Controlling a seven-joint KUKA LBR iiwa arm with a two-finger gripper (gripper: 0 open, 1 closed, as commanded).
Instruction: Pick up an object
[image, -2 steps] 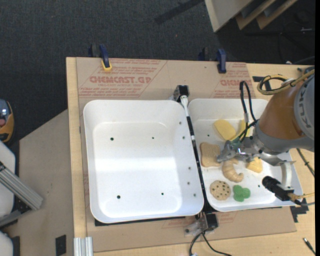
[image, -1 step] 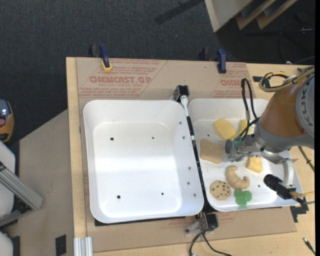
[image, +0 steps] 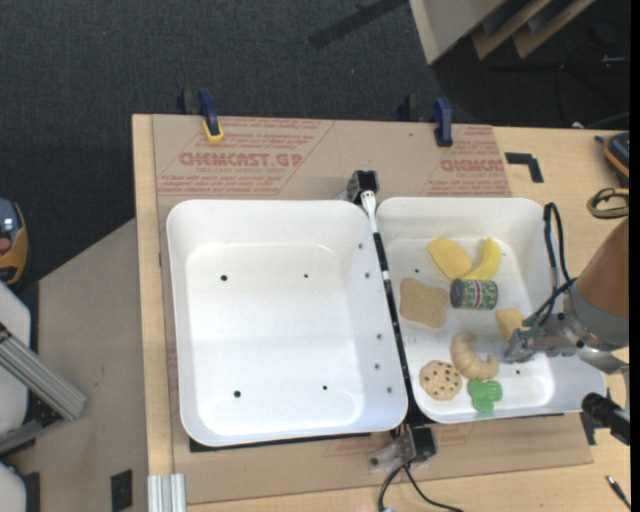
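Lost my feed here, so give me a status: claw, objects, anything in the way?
Claw low in right bin, grip state unclear. Nothing seen held. Small yellow piece right beside it; croissant and green can close by, crowding.

Dark grey carpet (image: 150, 60) fills the frame's top and left; pale wooden furniture (image: 500, 25) stands at the upper right.

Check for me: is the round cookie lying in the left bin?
No, the cookie lies in the right bin, near its front left corner, beside a green object.
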